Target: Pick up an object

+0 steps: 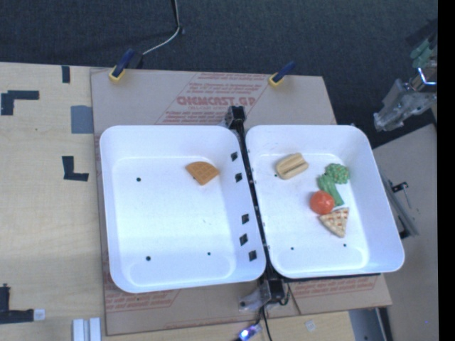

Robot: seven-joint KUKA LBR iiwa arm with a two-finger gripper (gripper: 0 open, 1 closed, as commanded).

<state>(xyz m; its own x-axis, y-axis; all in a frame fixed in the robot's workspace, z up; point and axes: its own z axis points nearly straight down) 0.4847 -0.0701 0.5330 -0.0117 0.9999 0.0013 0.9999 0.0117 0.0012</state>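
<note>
Two white bins sit side by side on the worktop (43, 190), over a brown board. The left bin (121, 212) holds one item: an orange wedge of toy bread (202, 172) in its upper right part, its rounded edge to the upper left and its point towards the lower right.

The right bin (370, 212) holds four items. One tan toy hot dog bun (291, 165) lies in the upper left part, long axis running lower left to upper right. One green broccoli (333, 179) lies to its right, head at upper right and stalk angled down-left. One red tomato (321, 202) sits just below the stalk, touching or nearly touching it. One pale waffle-pattern wedge (335, 221) lies just below the tomato, its point directed down-right.

The gripper (407, 104) is at the right edge of the view, beyond the right bin's upper right corner and well apart from all items; whether it is spread or pressed together cannot be told
</note>
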